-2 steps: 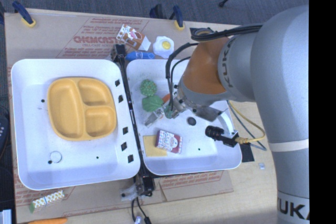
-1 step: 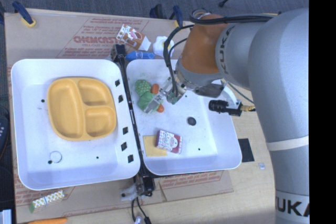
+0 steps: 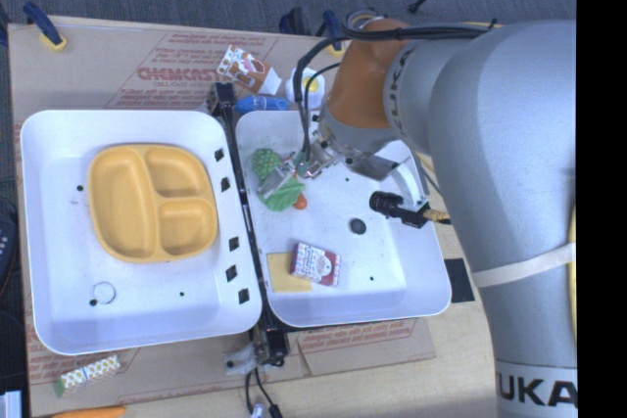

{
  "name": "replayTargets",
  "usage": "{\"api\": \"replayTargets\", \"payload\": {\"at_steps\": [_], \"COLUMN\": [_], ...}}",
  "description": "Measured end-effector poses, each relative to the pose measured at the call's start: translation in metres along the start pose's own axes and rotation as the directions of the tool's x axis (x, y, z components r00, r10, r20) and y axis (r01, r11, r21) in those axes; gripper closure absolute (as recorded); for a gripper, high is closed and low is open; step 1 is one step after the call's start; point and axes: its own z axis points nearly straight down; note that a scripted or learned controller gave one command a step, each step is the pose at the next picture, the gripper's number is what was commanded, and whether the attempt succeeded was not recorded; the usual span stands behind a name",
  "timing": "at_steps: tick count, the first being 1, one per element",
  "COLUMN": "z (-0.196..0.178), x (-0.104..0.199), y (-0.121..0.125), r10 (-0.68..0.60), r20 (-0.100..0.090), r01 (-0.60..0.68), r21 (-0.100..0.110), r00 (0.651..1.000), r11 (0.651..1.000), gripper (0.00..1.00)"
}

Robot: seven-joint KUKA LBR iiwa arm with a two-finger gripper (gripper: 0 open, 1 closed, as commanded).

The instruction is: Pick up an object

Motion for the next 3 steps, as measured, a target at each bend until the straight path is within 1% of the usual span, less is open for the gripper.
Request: {"api": "replayTargets", "payload": {"at_steps": [2, 3], "z": [0.0, 0.001], "x": [0.0, 0.005], "y": [0.0, -0.016], "r10": [0.0, 0.183], "r20": [0.0, -0.003], "r01": [0.0, -0.183], "r21": [0.0, 0.004], "r00": [1.0, 0.983], "r11": [1.0, 0.983], "gripper": [0.0, 0.0]}}
